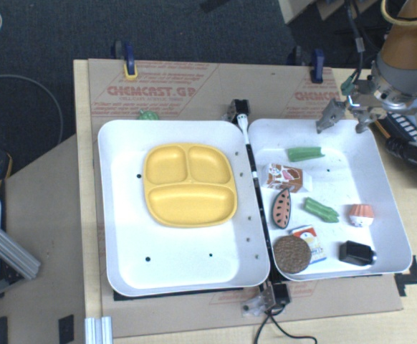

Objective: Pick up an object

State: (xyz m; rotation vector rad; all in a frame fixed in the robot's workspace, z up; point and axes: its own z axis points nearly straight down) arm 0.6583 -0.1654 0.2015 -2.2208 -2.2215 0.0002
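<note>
One cookie (292, 254); two green pods (321, 209)

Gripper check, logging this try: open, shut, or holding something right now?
Gripper: open, holding nothing, above the far edge of the right bin.

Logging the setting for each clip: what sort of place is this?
Most likely a robotics lab bench set up for picking trials: two white bins on a board clamped to the bench, toy food such as a watermelon slice, and loose cables on the carpet.
</note>
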